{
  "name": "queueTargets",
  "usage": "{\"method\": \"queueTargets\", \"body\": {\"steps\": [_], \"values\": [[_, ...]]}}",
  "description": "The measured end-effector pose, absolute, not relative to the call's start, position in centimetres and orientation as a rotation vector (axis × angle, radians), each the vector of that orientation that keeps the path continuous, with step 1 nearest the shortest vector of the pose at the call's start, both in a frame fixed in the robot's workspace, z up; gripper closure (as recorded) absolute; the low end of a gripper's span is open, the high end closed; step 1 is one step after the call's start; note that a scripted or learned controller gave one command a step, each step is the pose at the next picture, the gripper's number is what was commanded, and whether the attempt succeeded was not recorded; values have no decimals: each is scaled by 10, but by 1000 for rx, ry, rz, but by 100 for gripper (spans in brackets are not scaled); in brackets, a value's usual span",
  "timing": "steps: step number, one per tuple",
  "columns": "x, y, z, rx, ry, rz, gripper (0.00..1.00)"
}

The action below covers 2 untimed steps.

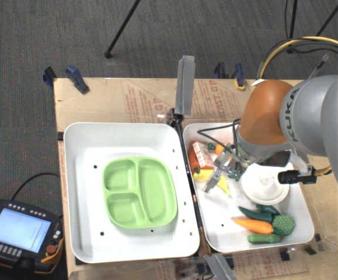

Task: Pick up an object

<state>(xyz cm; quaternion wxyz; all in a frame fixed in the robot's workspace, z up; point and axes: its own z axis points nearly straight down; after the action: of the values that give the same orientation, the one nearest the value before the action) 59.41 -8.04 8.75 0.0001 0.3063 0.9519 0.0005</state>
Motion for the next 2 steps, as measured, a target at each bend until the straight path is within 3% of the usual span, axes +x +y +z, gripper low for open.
{"method": "queueTargets", "body": {"steps": [1, 2], "values": [[595, -80, 98, 955, 2992, 2, 100], [585, 5, 193, 1082, 2940, 9, 100]]}}
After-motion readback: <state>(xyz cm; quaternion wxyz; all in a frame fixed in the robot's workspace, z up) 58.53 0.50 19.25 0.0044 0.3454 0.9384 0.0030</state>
